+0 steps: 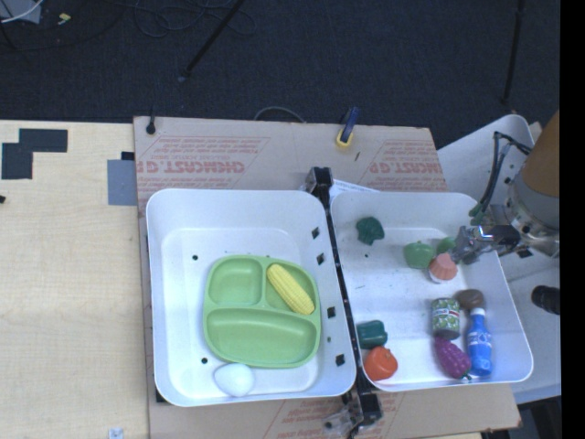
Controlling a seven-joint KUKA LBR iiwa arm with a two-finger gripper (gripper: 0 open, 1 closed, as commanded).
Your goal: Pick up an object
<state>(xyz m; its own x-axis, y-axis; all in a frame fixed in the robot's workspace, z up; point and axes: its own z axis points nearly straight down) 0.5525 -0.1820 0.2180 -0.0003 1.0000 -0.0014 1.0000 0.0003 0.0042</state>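
Reaching into the right bin (pixel 512 355), your end effector (pixel 464 245) sits just by the small pink piece (pixel 443 268) and soft green lump (pixel 419 255). I cannot tell its state. Go straight down on one round, smooth toy. Keep off the shiny blue bottle (pixel 478 344).

- The cardboard sheet (pixel 274 158) under the two bins carries red printed lettering, seen upside down and partly cut off; it cannot be made out with certainty.
- The small can (pixel 445 317) and the blue bottle (pixel 478 341) bear labels too small to read.
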